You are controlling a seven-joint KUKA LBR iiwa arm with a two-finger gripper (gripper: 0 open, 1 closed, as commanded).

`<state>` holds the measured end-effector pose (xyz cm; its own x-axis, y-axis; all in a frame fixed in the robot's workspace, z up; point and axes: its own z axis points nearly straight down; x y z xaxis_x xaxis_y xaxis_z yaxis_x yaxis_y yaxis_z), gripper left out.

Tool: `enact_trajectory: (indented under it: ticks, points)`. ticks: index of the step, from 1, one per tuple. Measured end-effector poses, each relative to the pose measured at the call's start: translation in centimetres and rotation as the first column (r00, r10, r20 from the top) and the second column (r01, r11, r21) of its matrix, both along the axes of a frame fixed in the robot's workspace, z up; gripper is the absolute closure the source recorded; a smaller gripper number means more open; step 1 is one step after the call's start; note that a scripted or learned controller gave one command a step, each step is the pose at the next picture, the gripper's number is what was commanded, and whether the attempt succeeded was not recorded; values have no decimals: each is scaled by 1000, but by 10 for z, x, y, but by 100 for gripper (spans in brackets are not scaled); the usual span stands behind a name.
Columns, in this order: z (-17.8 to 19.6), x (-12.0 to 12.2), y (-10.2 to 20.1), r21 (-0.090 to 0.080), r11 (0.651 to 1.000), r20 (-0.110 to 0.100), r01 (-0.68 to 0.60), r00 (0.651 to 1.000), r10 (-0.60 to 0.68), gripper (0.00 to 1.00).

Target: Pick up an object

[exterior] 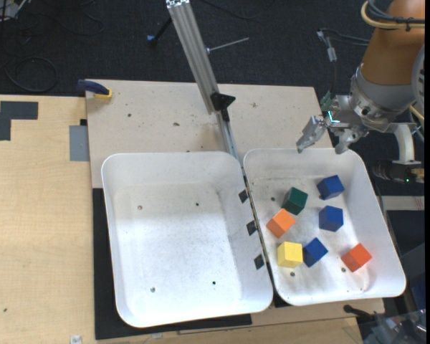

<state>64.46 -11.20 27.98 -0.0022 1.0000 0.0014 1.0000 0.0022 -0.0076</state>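
Note:
The right bin (382, 213) holds several small cubes: three blue ones (330, 186) (330, 218) (314, 251), a dark green one (295, 200), an orange one (280, 222), a yellow one (289, 254) and a red-orange one (356, 256). My gripper (325, 137) hangs above the bin's far rim, well clear of the cubes. Its two fingers stand apart, open, with nothing between them.
The left bin (129, 264) lies beside the right one, a row of black clips along their shared wall. A slanted aluminium post (198, 56) rises behind the bins. A blue and yellow clamp (94, 88) sits at the bench's far left corner.

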Motion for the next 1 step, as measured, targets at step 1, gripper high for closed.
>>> enact_trajectory:
  ticks: [1]
  points:
    - [3, 1, 0, -1, 1000, 5, -1, 1000, 1, 0]
